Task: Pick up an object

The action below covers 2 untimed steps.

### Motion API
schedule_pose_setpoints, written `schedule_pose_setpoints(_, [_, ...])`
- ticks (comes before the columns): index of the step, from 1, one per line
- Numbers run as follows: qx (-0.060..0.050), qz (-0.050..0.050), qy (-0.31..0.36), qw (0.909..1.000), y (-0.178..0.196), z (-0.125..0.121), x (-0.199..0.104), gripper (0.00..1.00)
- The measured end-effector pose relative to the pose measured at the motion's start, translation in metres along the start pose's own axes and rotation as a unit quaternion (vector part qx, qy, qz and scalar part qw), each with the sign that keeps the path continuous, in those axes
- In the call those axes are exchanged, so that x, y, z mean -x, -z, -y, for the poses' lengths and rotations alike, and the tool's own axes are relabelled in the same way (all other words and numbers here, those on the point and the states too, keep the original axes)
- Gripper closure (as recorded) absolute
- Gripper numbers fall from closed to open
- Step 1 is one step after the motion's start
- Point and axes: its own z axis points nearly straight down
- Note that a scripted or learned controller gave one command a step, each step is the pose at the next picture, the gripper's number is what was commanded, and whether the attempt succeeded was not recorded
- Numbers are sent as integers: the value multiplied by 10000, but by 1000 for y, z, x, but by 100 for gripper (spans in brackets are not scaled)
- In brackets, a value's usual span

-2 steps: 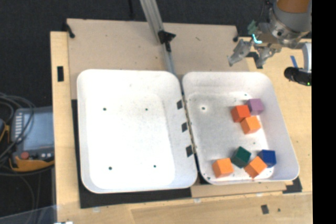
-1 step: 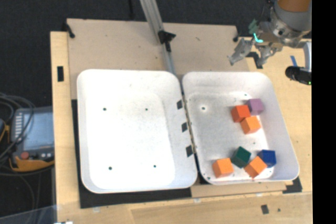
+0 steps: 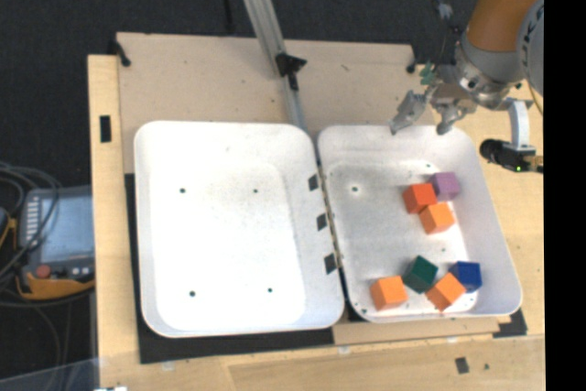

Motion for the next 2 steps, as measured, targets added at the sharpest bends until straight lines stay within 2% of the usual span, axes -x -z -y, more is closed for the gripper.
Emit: schedule_pose_setpoints(2, [5,-1,6,10000,-99,12,-3,0])
